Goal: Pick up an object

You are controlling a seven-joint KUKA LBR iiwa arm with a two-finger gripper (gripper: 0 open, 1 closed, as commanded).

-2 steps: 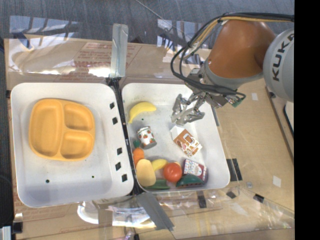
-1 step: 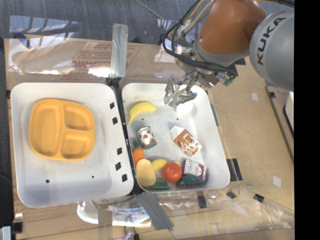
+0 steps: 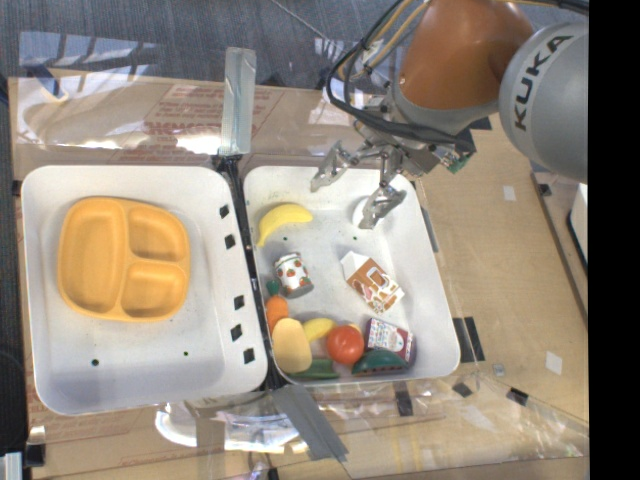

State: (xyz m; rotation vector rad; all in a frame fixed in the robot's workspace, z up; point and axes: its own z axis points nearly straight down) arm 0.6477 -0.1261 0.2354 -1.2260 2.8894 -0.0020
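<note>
Fingers stood spread wide with nothing between them; your gripper hung over the right bin's far end. Moving left to right, you had a yellow divided tray in the left bin, then a banana, small can, tomato and carton.

tray - matt yellow plastic | bins - smooth white plastic
</note>
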